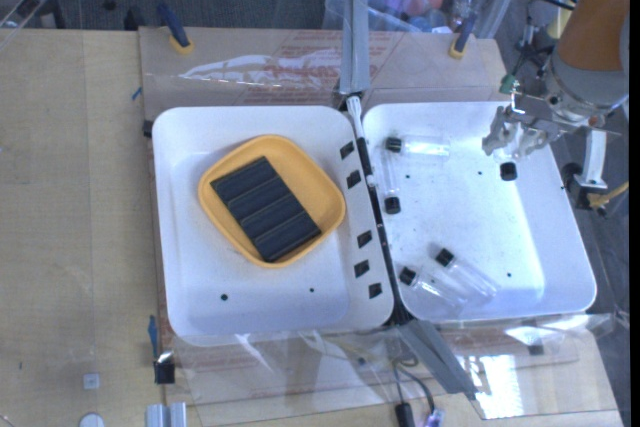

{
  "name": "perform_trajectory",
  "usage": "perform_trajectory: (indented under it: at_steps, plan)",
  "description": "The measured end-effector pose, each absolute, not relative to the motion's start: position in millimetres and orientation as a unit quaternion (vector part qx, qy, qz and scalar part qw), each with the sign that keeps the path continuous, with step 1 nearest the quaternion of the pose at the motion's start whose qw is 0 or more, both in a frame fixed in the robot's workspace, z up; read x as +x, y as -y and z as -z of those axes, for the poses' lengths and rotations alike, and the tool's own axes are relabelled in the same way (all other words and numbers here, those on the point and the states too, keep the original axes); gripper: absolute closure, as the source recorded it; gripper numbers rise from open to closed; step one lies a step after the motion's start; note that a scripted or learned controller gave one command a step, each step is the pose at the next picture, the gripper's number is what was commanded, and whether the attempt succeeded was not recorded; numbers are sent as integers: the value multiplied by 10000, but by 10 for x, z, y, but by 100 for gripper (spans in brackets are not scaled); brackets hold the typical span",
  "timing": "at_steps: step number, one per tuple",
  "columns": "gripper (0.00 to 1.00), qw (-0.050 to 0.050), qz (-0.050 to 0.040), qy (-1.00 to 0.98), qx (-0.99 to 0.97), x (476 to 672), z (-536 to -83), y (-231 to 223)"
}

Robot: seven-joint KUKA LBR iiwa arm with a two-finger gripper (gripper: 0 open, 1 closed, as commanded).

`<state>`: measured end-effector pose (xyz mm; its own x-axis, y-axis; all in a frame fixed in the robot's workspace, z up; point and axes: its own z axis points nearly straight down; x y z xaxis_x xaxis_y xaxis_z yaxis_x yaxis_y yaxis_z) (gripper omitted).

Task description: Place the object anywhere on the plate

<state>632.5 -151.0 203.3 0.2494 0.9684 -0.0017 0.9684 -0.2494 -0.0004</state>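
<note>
1. Left bin (190,305): shallow, white, on the left half of the bench. It holds one container, the plate.
2. Plate (215,200): yellow, square with rounded corners, turned at an angle, lying a little left of the middle of the left bin's floor.
3. Dark ribbed block (268,207): flat, rectangular, near-black, crossed by grooves. It lies wholly on the plate, set along the plate's diagonal and well apart from me.
4. Divider (365,215): the touching rims of the two bins, with a row of small black tabs down its length.
5. Right bin (560,265): shallow, white, just beside the left bin. It holds several clear vials with black caps.
6. Vial near the far rim (420,147): on its side, cap toward the divider.
7. Vial pair near the front (455,275): two on their sides, close together, caps toward the divider.
8. Small black cap (508,171): on the bin floor just below my gripper; whether a vial is attached I cannot tell.
9. My gripper (513,141): over the right bin's far right corner. I cannot tell whether it is spread or closed, nor whether it touches anything.
</note>
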Motion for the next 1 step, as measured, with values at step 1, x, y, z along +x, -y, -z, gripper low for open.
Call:
perform_trajectory:
  at_steps: [1]
  plan:
    - [0,4,7,-6125,7904,6326,-2035,1510]
